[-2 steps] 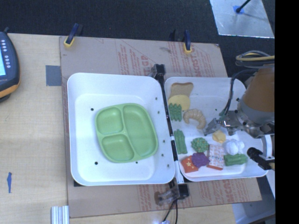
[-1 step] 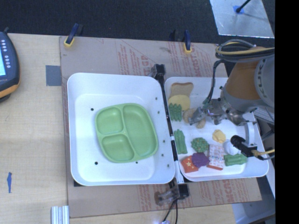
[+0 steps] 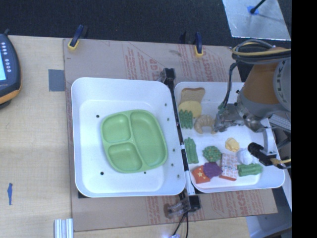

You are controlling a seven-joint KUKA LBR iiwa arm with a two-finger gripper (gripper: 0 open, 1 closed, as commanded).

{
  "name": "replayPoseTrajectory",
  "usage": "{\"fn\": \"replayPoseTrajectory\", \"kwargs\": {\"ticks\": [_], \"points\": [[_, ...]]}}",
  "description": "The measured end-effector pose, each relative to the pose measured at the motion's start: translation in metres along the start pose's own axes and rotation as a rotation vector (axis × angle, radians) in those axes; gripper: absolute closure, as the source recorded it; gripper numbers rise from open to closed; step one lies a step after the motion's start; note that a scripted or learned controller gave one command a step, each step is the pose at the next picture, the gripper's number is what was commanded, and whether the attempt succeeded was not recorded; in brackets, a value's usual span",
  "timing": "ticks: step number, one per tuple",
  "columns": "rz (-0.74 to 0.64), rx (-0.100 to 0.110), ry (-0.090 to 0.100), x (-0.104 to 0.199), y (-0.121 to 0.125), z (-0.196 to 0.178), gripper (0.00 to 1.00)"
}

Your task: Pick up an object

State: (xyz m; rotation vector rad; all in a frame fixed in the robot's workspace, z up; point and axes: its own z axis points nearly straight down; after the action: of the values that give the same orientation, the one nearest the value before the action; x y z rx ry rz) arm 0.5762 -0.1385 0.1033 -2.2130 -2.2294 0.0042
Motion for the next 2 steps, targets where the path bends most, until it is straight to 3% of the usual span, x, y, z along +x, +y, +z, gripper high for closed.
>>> {"fn": "replayPoseTrajectory", "kwargs": {"ticks": [1,2], "points": [[-0.001,0.002,0.000,0.000,0.000,0.001,0.00],[0.006,-0.002,-0.001,-0.050,0.041,0.011,0.00]]}}
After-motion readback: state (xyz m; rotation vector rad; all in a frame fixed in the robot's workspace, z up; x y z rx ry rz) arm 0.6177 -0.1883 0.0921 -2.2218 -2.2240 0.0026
